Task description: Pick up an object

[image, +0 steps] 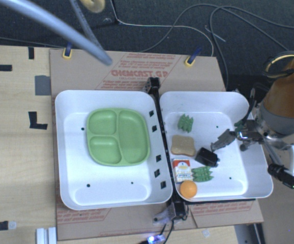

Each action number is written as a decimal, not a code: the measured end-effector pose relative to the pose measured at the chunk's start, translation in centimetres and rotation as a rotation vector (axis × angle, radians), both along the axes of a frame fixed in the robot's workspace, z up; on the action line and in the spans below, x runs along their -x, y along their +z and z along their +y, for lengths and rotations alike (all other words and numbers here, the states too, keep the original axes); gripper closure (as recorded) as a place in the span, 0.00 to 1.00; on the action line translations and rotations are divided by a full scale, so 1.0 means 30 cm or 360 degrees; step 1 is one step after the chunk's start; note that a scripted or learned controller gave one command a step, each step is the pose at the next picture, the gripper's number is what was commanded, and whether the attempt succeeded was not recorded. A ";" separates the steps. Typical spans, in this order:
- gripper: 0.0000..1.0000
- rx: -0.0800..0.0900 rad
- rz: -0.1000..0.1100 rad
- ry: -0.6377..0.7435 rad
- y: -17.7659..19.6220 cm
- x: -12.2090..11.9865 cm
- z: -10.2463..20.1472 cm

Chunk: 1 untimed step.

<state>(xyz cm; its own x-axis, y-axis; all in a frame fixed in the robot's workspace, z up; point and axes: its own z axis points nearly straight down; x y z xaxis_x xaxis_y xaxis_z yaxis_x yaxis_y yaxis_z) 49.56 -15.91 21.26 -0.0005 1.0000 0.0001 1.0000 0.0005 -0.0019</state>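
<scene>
Camera view: looks down at a slant on a table (pixel 15 161) bearing two white bins side by side.
Landmark: a tan bread slice (pixel 182 145), lying flat in the right bin (pixel 228 116) near that bin's left wall.
Green toy piece (pixel 185 122): just behind the bread slice, not touching it.
Red and white packet (pixel 182 169): just in front of the bread slice.
Leafy green piece (pixel 202 174): front-right of the bread slice, against the packet's right edge.
Orange ball (pixel 188 189): in front of the bread slice, beyond the packet, close to the bin's front wall.
Black block (pixel 206 157): just to the right of the bread slice, on the bin floor.
Gripper (pixel 219 142): farther right of the bread slice, over the right bin, slanting down toward the black block; contact cannot be told.
Grip state: whether it is spread or pressed together cannot be told.
Arm (pixel 282 105): far right of the bread slice, past the bin's right rim.
Green divided plate (pixel 119 136): left of the bread slice, flat in the left bin (pixel 68 187).
</scene>
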 end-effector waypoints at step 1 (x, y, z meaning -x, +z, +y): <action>0.00 -0.0001 0.0006 0.0000 -0.186 -0.029 0.013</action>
<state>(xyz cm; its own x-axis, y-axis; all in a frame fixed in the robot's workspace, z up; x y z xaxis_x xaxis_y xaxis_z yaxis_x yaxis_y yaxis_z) 50.42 -15.51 15.69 -0.0007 1.0000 0.0006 1.0000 0.0007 -0.0058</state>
